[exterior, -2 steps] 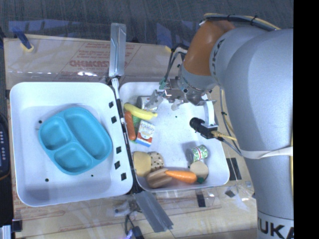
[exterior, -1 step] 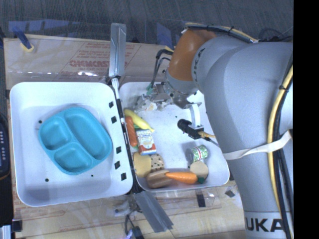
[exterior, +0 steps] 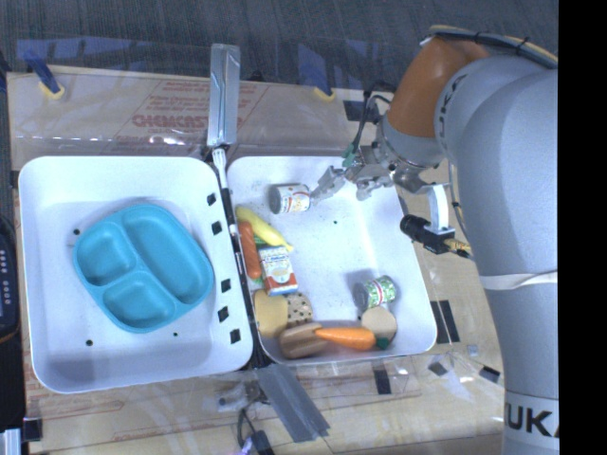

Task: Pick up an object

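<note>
the grey arm (exterior: 503,159) is being extended into the view from the right, its orange band (exterior: 425,83) being shown above the wrist. the gripper (exterior: 332,180) is being directed leftward and downward. the finger state is not being resolved at this slant.

"UKA" on the arm's base (exterior: 531,420); red print unreadable.

A glossy blue plastic tray (exterior: 142,266) is seen in a matt white plastic bin (exterior: 57,368); the small can (exterior: 289,199) looks metallic.
</note>
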